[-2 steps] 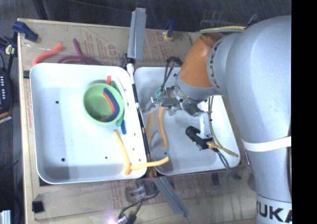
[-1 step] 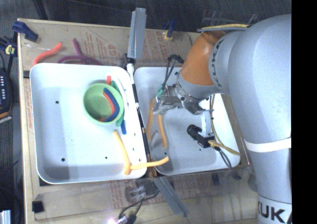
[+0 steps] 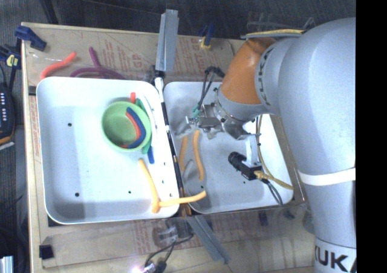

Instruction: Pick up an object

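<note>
Arm reaches in from the right, wrist bent down into the right bin [image 3: 275, 202]. Gripper [image 3: 195, 122] sits low over the left-far part of that bin, close to the divider between the bins. Fingers are lost in dark clutter and cabling under the wrist; cannot tell whether they stand wide or narrow, and nothing shows between them.

Nearest candidate: an orange strip [image 3: 196, 152] lying on the right bin's floor, just near-side of the gripper. Long axis runs far-to-near, roughly parallel to the divider. Its far end comes up close beneath the gripper; whether touching, cannot tell.

A second yellow-orange strip [image 3: 158, 196] lies across the near rim of the left bin [image 3: 66, 163] and pokes into the right bin's near-left corner, well apart from the gripper.

Left bin holds a green bowl [image 3: 124, 127] with red and blue pieces inside, against its right wall. The divider stands between it and the gripper.

Judgement: the orange strip is the likely target. It lies toward the near side of the fingers, so the move wants a short shift nearward and a closing direction across the strip, left-right, not along it. Risk: the strip is thin and flat on the floor, easy to pinch past.
</note>
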